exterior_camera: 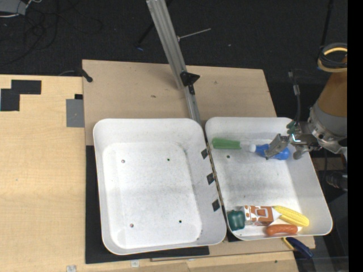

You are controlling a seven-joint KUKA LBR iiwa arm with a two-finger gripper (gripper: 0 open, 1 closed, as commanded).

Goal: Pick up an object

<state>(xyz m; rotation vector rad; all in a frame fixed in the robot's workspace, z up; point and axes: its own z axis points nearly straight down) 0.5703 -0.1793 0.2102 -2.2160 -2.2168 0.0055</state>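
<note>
Two shallow white bins sit side by side on the bench, meeting near the middle of the frame. The left bin [113, 152] shows a bare speckled floor with a few small dark dots. The right bin [315, 200] holds everything else. Near its upper edge lies a green object [226, 144], long and flat, with a small white piece [251, 147] just beside its right end. Further right, against the upper right part of the bin, is a blue object [277, 152]. The gripper [282, 145] reaches in from the right of the frame and sits right over this blue object, its grey fingers [276, 144] overlapping it; whether the claw is open, closed or actually gripping the blue object cannot be told from this angle. Along the lower edge of the right bin, a cluster lies close together: a dark green object [236, 219] at the left, an orange-and-white box [260, 214] beside it, a yellow corn-like object [292, 215] to the right, and a red sausage-shaped object [281, 229] just below them.
</note>
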